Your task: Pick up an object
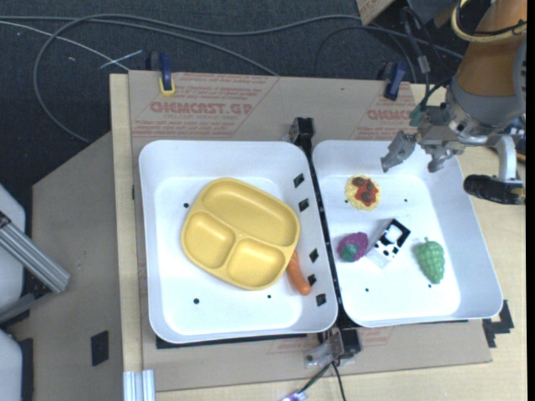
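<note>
Nearest the lens, an orange carrot (298, 276) is lying against the near right edge of the yellow divided plate (240, 233) in the left bin (159, 224). Right of that plate, in the right bin (468, 249), a purple toy (353, 246), a black-and-white block (389, 241) and green grapes (431, 260) are sitting in a row; a small pizza toy (363, 192) is lying beyond them. Farther still, my pincer (415, 156) is hovering with its fingers spread, gripping nothing.

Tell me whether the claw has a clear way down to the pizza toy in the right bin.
Probably yes. The claw hangs open above the right bin's far edge, and the pizza toy lies uncovered nearby, apart from the other toys.
</note>
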Motion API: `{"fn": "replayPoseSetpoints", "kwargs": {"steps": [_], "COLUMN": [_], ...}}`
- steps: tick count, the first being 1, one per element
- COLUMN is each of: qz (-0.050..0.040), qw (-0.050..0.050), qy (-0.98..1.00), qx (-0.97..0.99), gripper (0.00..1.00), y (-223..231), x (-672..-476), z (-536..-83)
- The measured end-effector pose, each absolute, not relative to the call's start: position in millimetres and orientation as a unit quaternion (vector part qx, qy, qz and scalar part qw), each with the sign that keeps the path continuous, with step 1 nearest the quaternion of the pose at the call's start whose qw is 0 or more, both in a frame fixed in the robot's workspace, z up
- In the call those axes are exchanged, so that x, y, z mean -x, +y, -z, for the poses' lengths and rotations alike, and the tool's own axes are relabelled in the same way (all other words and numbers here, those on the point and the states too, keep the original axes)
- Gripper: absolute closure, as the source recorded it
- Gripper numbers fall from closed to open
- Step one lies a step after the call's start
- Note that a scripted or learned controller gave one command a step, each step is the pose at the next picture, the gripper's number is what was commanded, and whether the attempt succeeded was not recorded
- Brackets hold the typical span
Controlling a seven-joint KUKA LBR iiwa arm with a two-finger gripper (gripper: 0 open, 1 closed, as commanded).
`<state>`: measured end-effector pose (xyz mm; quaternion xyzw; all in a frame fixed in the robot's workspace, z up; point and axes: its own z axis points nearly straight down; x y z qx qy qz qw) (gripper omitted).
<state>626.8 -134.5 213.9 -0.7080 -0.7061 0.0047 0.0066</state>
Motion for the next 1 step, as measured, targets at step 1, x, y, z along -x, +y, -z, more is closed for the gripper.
{"fn": "replayPoseSetpoints", "kwargs": {"steps": [1], "qz": [-0.0002], "qw": [0.001], "qy": [-0.707], "qx": [0.707], "gripper": [0.00], "y": [-134.3], "x": [-629.6], "z": [-222.7]}}
